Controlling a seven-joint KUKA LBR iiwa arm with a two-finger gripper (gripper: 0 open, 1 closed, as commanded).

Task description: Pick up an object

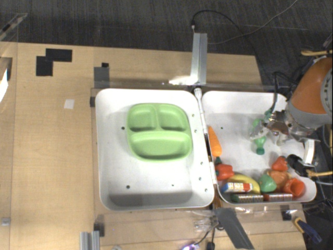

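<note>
The arm (312, 95) is running off the picture's edge, its upper links cut away. The gripper (264, 134) is hovering over the right bin (234, 108), a small green object (259, 149) lying just below it, not between its fingers (whether they are spread I cannot tell). A yellow item (240, 184) nearer the bin's front wall is bearing a red-and-white label, unreadable. Beyond the bin's left wall, a green divided plate (158, 130) is sitting.
</note>
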